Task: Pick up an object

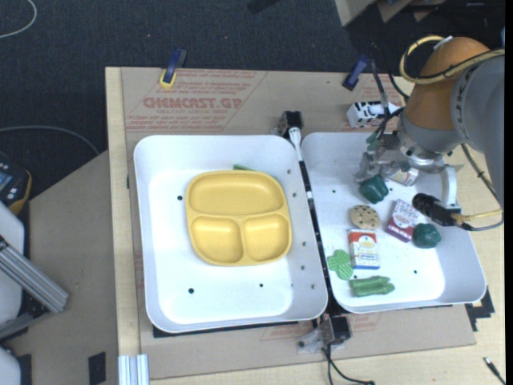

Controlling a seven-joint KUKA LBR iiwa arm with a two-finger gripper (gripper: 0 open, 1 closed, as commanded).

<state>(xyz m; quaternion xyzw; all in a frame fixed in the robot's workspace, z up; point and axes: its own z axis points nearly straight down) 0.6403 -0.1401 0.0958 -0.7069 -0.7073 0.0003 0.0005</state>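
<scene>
Gripper (377,175) sits low at far side of right bin (457,283), directly over dark green cup-like object (373,189); jaws' state cannot be told. Object looks small, light, rigid, probably smooth: pinching across its sides seems best

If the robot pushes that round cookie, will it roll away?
Probably not: the cookie lies flat on its face in the right bin, so it would likely slide. It looks stiff, like toy food, and probably light. Its thin edge may be hard to pinch.
</scene>
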